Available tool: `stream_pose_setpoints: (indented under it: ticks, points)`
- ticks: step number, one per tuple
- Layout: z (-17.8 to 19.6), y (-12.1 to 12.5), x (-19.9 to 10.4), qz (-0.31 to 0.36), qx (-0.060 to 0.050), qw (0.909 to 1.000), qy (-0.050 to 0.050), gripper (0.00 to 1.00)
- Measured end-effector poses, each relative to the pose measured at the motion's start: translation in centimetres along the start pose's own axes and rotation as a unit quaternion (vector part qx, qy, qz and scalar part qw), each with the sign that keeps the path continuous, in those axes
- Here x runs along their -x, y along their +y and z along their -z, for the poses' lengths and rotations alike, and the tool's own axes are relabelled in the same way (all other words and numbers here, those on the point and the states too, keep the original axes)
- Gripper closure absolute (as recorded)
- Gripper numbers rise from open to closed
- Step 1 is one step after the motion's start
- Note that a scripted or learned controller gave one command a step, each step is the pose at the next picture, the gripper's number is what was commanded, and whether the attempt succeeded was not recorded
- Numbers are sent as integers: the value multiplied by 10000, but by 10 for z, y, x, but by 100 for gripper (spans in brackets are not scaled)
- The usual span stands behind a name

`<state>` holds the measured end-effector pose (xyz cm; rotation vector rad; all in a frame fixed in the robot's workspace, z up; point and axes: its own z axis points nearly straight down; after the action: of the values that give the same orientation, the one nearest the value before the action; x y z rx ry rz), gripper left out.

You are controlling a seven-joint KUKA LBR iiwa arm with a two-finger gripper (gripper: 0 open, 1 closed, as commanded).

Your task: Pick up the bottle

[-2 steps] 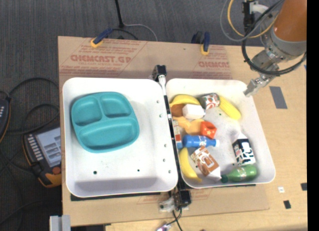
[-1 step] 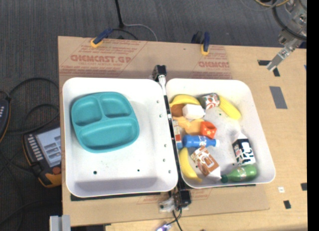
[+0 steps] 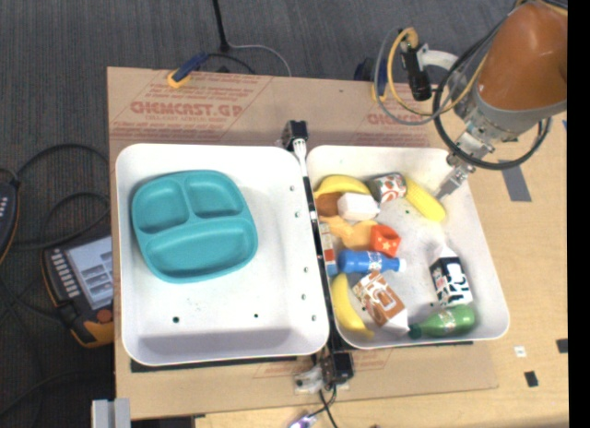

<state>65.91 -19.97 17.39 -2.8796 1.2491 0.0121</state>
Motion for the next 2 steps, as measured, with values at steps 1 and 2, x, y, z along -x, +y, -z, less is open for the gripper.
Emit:
stream_pose_setpoints:
  ticks: [1, 2]
  points:
    - [157, 30, 24, 297, -19, 9995, 52, 100]
    - [12, 26, 35, 1620, 9, 9868, 10, 100]
